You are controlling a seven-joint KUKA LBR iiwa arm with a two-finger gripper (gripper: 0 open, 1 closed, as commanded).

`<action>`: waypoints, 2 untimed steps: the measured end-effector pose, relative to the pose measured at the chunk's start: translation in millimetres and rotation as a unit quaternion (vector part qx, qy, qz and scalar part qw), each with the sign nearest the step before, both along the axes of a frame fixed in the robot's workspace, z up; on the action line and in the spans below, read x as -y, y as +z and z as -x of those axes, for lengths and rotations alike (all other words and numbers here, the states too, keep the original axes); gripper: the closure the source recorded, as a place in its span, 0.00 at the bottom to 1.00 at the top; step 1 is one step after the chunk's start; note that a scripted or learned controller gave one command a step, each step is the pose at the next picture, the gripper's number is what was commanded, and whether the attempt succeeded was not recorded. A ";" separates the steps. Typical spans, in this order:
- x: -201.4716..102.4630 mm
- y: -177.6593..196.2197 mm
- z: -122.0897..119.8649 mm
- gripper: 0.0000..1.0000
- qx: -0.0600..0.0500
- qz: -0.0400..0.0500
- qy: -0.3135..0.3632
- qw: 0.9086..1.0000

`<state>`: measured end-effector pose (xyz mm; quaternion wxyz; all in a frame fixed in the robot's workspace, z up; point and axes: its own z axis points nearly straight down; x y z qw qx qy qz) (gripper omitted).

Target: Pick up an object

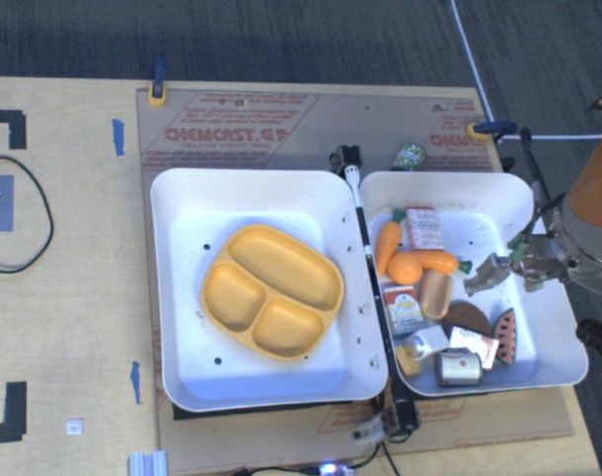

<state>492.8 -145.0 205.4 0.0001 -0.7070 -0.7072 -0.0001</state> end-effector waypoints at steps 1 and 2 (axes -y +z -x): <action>-15.9 -109.8 -6.3 0.00 0.001 0.001 -0.001 1.000; -16.1 -100.0 -7.1 1.00 0.003 0.001 -0.001 1.000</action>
